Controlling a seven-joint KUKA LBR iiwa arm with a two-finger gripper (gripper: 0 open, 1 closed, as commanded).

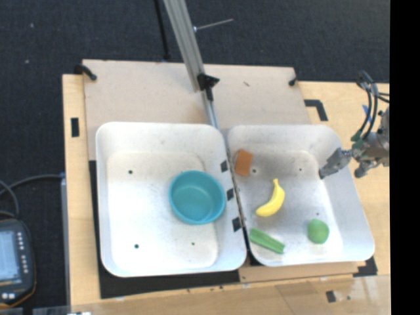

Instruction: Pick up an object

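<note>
Right bin [341,195]: four items, none held.
My jaws [346,164] spread apart, holding nothing, at its 2 o'clock rim; banana [272,199] well apart toward 8 o'clock, lime [317,231] toward 7.

The desk [77,195] was of pale wood and stood on a dark, speckled carpet floor [59,18]. A tan board [144,94] lay across its far half. A slanted aluminium rail [184,35] rose from the board's middle. A handheld screen unit [13,258] with cables lay at the left edge. Lighting was even.
</note>
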